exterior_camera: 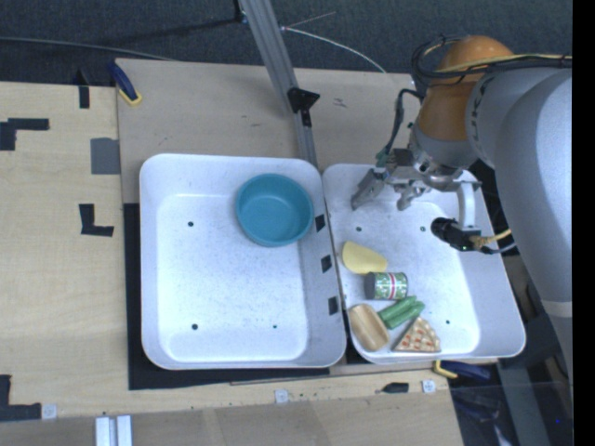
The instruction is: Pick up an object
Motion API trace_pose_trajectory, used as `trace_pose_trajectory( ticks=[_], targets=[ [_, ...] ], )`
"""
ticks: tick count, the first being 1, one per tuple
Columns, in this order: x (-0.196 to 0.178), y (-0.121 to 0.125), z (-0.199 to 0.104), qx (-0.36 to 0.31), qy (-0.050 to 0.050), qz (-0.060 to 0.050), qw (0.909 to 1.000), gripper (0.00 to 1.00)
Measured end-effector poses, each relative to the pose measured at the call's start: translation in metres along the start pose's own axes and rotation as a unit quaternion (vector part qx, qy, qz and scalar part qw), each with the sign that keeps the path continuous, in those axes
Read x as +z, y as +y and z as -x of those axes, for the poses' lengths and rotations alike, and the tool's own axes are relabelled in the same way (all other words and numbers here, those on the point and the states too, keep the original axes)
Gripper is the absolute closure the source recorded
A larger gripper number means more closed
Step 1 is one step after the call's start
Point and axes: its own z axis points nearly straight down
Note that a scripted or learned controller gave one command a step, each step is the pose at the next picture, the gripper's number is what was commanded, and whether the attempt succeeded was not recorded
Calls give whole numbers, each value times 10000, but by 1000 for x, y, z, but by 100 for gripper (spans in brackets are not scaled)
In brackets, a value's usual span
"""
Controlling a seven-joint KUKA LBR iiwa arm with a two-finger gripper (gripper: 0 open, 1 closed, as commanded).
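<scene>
My gripper [383, 193] hangs over the far part of the right bin [465, 291], its two fingers spread open with nothing between them. Below it, toward the near side of that bin, lie a yellow lemon-shaped piece [363, 257], a small green-and-red can [388, 285] on its side, a green pepper-like piece [402, 312], a tan bread roll [367, 327] and a pizza slice [418, 338]. A blue bowl [273, 209] sits in the far right corner of the left bin [186, 277].
A slanted metal pole [279, 59] runs down to the gap between the bins at their far edge. The arm's grey body fills the right side above the right bin. A black cable connector [451, 232] hangs beside the wrist.
</scene>
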Motion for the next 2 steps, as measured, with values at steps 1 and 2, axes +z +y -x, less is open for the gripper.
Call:
trace_pose_trajectory(
  ticks=[1,2],
  targets=[
    [41,0,-1,-1,-8,27,10000,0],
    [28,1,-1,-5,-15,32,10000,100]
  ],
)
